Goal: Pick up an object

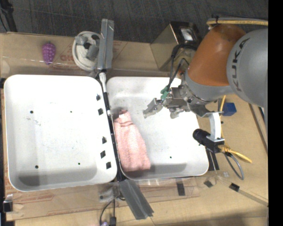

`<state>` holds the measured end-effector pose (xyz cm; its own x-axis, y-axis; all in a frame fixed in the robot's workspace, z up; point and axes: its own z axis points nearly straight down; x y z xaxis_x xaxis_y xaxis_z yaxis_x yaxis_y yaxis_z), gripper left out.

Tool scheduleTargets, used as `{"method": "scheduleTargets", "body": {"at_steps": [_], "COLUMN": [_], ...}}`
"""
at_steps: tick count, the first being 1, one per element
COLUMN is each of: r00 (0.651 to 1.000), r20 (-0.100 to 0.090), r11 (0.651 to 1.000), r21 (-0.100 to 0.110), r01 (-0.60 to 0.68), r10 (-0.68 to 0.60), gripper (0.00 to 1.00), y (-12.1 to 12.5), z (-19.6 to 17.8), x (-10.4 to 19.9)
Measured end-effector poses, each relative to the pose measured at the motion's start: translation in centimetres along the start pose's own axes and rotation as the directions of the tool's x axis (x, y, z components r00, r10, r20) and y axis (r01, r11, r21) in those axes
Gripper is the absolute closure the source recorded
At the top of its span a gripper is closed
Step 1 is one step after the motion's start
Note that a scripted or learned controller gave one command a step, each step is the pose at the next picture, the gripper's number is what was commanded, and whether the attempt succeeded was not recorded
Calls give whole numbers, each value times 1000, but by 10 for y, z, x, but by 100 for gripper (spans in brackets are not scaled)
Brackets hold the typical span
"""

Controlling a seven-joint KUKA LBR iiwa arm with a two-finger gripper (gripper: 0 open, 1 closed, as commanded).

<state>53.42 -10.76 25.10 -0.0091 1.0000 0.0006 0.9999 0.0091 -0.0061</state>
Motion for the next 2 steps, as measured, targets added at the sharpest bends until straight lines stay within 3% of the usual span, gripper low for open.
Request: {"method": "scheduleTargets", "body": {"at_steps": [1, 2], "r00": [997, 999], "r20": [0, 1], "r11": [997, 999], "r21": [-6, 0], "r01": [-78, 32], "r10": [78, -32], "gripper": [0, 0], "y": [-18, -4], "z": [-90, 15], "x": [47, 11]}}
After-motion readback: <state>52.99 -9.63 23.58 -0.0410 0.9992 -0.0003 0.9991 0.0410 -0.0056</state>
